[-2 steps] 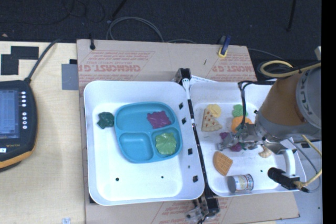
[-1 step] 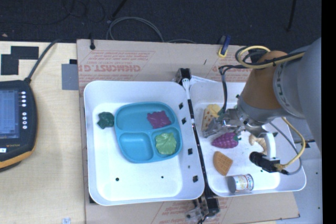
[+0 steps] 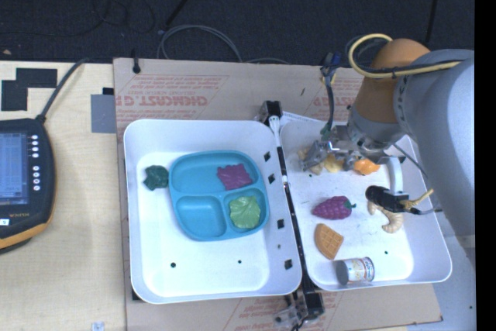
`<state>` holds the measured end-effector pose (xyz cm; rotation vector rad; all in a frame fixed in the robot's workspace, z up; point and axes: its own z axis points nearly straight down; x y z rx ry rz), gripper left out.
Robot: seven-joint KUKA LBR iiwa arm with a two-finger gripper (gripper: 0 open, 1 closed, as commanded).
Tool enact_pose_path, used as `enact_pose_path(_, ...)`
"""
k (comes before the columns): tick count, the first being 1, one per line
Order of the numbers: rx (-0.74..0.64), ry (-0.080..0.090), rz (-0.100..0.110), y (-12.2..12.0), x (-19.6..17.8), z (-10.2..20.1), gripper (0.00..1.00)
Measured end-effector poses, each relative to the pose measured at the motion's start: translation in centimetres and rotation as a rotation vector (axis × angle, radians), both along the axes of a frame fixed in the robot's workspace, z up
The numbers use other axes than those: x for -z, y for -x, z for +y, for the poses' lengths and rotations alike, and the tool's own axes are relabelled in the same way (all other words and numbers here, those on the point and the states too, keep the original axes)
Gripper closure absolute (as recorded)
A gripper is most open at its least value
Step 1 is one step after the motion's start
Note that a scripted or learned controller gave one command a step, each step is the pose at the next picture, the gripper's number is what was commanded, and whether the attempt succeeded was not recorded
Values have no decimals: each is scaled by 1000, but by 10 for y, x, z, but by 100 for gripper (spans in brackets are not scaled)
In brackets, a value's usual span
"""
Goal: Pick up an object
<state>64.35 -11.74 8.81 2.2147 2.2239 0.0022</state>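
Observation:
My gripper [image 3: 316, 156] is low over the far part of the right bin [image 3: 434, 260], close to the divider between the bins. A small yellow piece [image 3: 334, 163] sits right beside it and an orange piece [image 3: 365, 165] lies a little further right, partly under the wrist. I see nothing held in the gripper. Nearer the front of this bin lie a purple berry-like toy [image 3: 332, 207], an orange waffle-like piece [image 3: 328, 240] and a small can [image 3: 355, 270] on its side.
The left bin [image 3: 147, 260] holds a blue compartment tray [image 3: 203, 215] with a purple piece [image 3: 233, 177] and a green leafy piece [image 3: 245, 211] in it. A dark green lump [image 3: 156, 177] lies left of the tray. A teach pendant [image 3: 19, 174] rests at far left.

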Motion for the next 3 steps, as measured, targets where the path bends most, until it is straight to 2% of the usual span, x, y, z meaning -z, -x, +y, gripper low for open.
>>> enact_pose_path(1, 3, -2, 7, 0, 1, 24, 0)
enact_pose_path(2, 11, -3, 13, 88, 1, -26, 0)
enact_pose_path(3, 9, -2, 3, 83, -11, -25, 100)
